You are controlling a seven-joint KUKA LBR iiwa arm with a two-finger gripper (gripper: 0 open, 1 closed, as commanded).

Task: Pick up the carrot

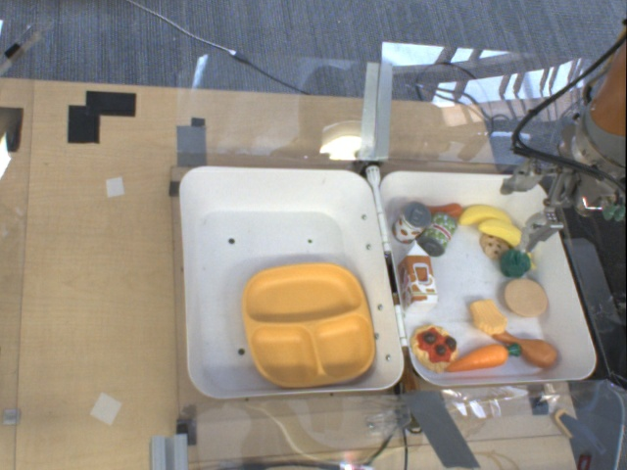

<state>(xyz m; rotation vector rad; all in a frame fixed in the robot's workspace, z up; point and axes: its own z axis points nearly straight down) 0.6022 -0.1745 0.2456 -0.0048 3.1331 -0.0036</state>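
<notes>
Orange and long, the carrot (478, 359) lies flat near the front edge of the right bin (578, 292). Its thick end is just beside a little pizza slice (435, 345), and its thin end points toward a brown chicken leg (533, 351). A small yellow cheese block (487, 316) sits just behind the carrot.

The same bin holds more toy food. A round tan cookie (525, 298) sits near the right wall. A yellow banana (492, 224) lies toward the back, with a green broccoli piece (515, 260) just in front of it. Two small cans (425, 228) lie at the back left, and a little milk carton (418, 278) lies by the left wall.

The pincer (541, 225) hangs over the back right part of this bin, close to the banana and broccoli. It is well apart from the carrot. Nothing is between its fingers, and I cannot tell whether they are spread or shut. The grey arm (598, 130) comes in from the right.

The left bin (206, 262) holds a yellow plate (308, 323) with three parts. Both bins sit side by side on the wooden tabletop (88, 292).
</notes>
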